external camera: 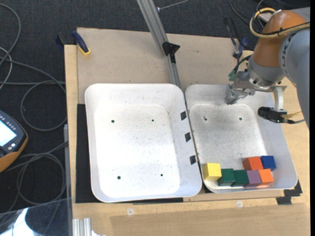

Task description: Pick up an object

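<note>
Camera view: two shallow white bins side by side on the wooden bench (123,58). Left bin (98,132) has a speckled floor with four small dark holes. Right bin (275,136) has the same speckling, with all the blocks bunched along its near edge.

Blocks, left to right: yellow block (212,170) sits at the near-left corner, slightly apart from the rest. Next is a dark green block (227,175), touching a second green block (240,177). Then a purple block (253,177) and an orange block (266,175) at the front. Behind those, a red-orange block (254,162) and a blue block (268,162), side by side. All are small, cube-like, matte solid colours, resting flat on the bin floor. None is lifted.

Gripper (232,98) is over the far edge of the right bin, well apart from the blocks, pointing down. The tips look close together with nothing between them, but they're small and dark, so I can't tell their state for sure. The arm's orange band (275,38) is at upper right.

A slanted metal pole (157,28) ends at the gap between the bins. Black clips (187,136) sit along that shared edge. A blue-and-yellow clamp (81,42) is at the bench's far-left corner.
</note>
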Controlling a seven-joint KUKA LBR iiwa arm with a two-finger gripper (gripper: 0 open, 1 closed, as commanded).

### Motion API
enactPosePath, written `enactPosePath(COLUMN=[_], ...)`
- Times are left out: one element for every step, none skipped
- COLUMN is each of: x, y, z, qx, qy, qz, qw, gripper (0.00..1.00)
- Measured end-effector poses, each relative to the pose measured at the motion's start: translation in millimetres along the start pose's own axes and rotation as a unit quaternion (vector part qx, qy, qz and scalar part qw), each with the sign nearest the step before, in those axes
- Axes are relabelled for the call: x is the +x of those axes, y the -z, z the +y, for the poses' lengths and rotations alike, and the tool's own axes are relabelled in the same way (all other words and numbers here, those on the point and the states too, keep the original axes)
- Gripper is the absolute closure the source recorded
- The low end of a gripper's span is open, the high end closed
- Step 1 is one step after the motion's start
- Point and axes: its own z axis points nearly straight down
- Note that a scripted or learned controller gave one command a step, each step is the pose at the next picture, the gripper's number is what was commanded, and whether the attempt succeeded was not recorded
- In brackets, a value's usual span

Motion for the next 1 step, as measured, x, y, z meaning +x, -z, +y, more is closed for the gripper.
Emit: enactPosePath(x=[5.0], y=[46.9], z=[-3.1], qx=[-0.002], qy=[0.0], qz=[-0.001], qw=[1.0], gripper=[1.0])
